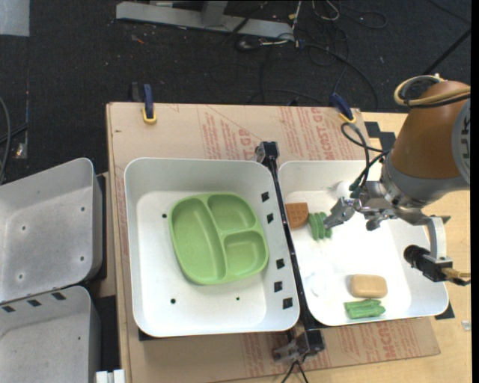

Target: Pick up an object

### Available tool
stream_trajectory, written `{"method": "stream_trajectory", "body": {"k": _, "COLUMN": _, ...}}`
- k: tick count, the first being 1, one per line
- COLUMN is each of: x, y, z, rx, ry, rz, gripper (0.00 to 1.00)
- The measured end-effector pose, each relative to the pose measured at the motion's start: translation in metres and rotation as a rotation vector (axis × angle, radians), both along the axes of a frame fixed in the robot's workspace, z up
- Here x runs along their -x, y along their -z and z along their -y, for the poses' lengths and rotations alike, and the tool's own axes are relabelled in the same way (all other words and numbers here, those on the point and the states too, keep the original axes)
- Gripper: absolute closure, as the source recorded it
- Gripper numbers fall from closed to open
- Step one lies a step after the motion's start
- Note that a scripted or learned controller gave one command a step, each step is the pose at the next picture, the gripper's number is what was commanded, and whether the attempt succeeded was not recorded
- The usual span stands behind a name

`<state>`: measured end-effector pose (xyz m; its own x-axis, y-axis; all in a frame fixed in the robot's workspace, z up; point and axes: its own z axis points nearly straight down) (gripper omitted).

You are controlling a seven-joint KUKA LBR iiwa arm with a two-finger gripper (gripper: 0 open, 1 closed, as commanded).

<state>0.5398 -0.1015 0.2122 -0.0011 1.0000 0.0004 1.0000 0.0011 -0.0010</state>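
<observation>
One fixed cam above bench (194,123), slanted down (both bins, seemingly mid-range).

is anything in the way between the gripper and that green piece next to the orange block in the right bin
Nothing visible. The gripper sits just right of the green piece; the orange block lies on its far side, to the left.

A plywood bench top (194,135) printed with red lettering stands on a dark speckled floor (67,52), where black cables (322,45) trail past a grey metal frame (202,19) at the far side. Two clamps, one yellow-tipped (149,105) and one blue-and-yellow (343,108), grip the bench's far edge. To the left, white perforated panels (45,224) lie beside the bench, lit evenly from above
</observation>
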Motion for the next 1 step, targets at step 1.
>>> {"method": "stream_trajectory", "body": {"k": 1, "x": 0.0023, "y": 0.0437, "z": 0.0026, "rx": 0.000, "ry": 0.003, "rz": -0.004, "gripper": 0.00}}
